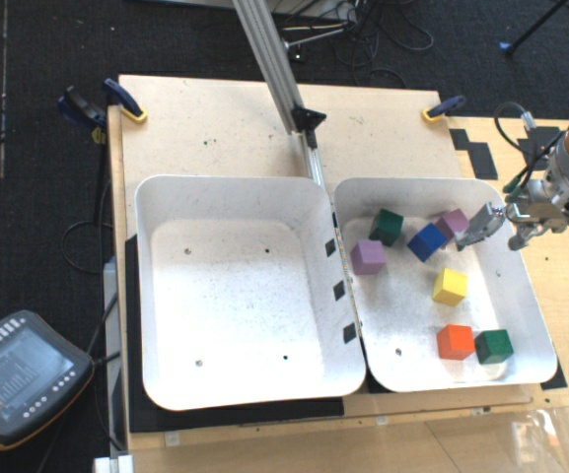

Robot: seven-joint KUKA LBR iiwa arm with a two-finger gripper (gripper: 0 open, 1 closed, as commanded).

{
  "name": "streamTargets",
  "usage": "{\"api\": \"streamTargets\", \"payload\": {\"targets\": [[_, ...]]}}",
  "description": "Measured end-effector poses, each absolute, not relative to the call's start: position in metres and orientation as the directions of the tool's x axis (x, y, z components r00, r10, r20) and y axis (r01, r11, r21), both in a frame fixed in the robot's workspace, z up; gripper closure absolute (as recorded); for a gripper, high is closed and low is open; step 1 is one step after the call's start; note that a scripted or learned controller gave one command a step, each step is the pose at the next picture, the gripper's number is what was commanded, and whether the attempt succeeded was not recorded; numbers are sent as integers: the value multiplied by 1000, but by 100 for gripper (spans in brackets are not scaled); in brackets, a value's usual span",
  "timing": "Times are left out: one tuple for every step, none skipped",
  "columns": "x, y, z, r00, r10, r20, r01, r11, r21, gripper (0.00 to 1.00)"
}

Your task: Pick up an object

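Note:
The right bin (521, 294) holds several small cubes. Across its upper part lie a dark green cube (388, 227), a blue cube (427, 241), a mauve cube (452, 225) and a purple cube (367, 256). A yellow cube (450, 286) sits mid-bin. An orange cube (455, 342) and a green cube (494, 346) stand side by side near the front rim. My gripper (498, 233) hangs over the bin's upper right edge, open, with nothing between its fingers. One fingertip (477, 230) is just right of the mauve cube.
The left bin (166, 264) sits beside the right one, their walls meeting at the middle. A slanted metal rail (269, 52) runs from the back down to that joint. A teach pendant (18, 377) lies at the lower left, off the bench.

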State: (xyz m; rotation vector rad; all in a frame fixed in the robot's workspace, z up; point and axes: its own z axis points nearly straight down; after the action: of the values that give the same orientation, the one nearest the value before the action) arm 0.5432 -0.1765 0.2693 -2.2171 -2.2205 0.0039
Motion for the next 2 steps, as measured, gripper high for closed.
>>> {"api": "streamTargets", "payload": {"targets": [[544,-176,271,-1,1000,0,1000,1,0,0],[542,-170,209,0,1000,2,1000,0,-7,0]]}}
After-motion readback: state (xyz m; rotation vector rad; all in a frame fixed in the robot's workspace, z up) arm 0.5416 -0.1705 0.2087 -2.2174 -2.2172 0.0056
